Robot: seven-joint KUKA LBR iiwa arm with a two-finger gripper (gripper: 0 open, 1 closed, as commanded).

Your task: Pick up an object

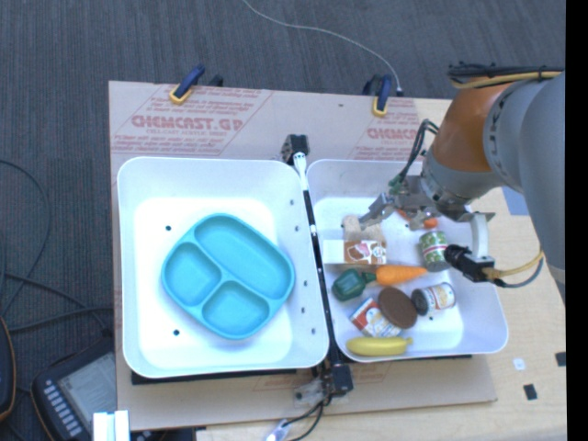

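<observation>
Camera view has the arm's jaws [381, 208] down in the right bin [478, 333], just above a small carton [365, 249]; can't tell if they're apart or together. Below that sit a carrot [401, 273], a green pepper [349, 285], two little cans [433, 247], a brown cookie [398, 307] and a banana [378, 345]. Left bin [138, 274] holds a blue divided plate [228, 276].

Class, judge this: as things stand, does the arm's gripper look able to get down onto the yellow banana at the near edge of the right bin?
Probably yes: the yellow banana lies uncovered, though the bin's near wall crowds it.
</observation>
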